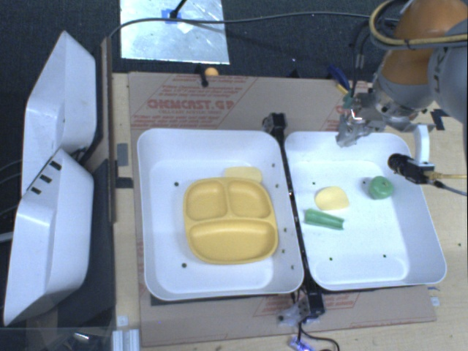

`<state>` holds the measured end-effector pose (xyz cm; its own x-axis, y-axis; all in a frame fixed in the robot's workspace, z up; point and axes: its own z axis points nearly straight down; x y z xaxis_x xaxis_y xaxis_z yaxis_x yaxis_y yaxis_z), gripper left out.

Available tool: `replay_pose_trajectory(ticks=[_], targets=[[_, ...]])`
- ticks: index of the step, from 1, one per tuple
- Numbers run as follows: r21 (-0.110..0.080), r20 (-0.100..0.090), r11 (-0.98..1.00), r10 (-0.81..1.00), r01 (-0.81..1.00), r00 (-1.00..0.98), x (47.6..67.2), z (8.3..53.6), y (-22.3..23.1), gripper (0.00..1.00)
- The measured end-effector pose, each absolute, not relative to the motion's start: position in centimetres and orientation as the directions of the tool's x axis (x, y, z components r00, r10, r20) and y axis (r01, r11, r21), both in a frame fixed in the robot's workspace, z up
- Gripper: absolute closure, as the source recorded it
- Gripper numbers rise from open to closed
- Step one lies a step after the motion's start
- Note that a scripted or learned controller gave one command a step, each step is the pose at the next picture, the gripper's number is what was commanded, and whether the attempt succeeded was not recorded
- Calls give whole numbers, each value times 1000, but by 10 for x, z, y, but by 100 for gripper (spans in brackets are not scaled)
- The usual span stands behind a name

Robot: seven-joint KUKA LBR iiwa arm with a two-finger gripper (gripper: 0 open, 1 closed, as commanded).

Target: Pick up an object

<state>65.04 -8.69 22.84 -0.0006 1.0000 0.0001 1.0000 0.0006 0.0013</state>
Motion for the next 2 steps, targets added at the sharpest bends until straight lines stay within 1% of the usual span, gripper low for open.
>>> replay_pose_trajectory(ticks=[1, 2], targets=[[2, 1, 5, 1000, 1000, -5, 651, 232, -39, 100], [0, 1, 5, 1000, 1000, -5, 636, 222, 12, 100]])
